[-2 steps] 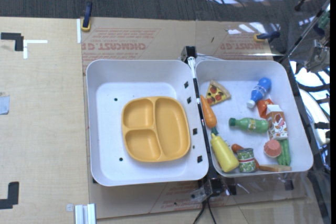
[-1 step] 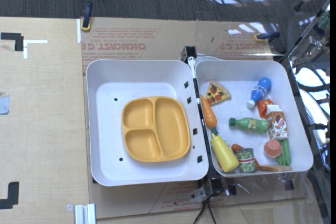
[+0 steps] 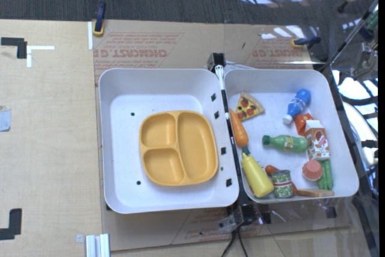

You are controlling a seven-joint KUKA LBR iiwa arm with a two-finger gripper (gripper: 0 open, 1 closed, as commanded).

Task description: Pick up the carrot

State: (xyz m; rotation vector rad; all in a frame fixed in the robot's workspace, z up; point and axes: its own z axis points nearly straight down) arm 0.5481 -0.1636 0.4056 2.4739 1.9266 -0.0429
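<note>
Where the carrot lies: the carrot (image 3: 239, 130) rests in the right bin (image 3: 347, 150), lengthwise against that bin's left wall, about midway along it.
Neighbours: a pizza slice (image 3: 248, 107) sits just beside its far end; a yellow squeeze bottle (image 3: 257, 176) lies just beyond its near end, also along the wall.
Farther off: a green bottle (image 3: 285, 142) lies on its side near the bin's middle, apart from the carrot.
Above the carrot: nothing covers it.
Right bin, other contents: a blue-and-white bottle (image 3: 297, 105), a juice carton (image 3: 317, 142), a small can (image 3: 282, 183) and a pink cup (image 3: 312, 170).
Left bin: the left bin (image 3: 103, 129) holds a yellow divided plate (image 3: 178, 147).
Claw state: cannot tell whether open or closed.
</note>
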